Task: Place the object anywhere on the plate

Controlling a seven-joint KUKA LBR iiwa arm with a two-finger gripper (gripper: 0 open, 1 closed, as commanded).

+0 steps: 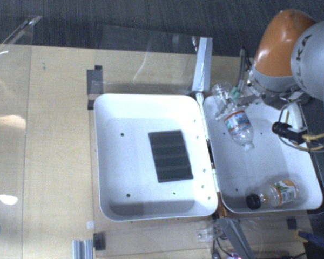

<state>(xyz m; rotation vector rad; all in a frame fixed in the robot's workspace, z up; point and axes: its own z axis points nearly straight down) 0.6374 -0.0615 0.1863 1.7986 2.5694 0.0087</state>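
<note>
Bottle [239,126], clear plastic with a white and red label, sits tilted in the upper left part of the right bin [270,169], its cap end up toward the gripper [230,99]. That gripper, reaching in from the right, seems to touch the bottle's upper end; whether it is clenched or released I cannot tell from this slant. A second bottle [272,194] with a black cap lies on its side near the right bin's front edge, well apart from the first. In the left bin [110,144] a dark ridged plate [170,155] lies flat near the middle, nothing on it.
</note>
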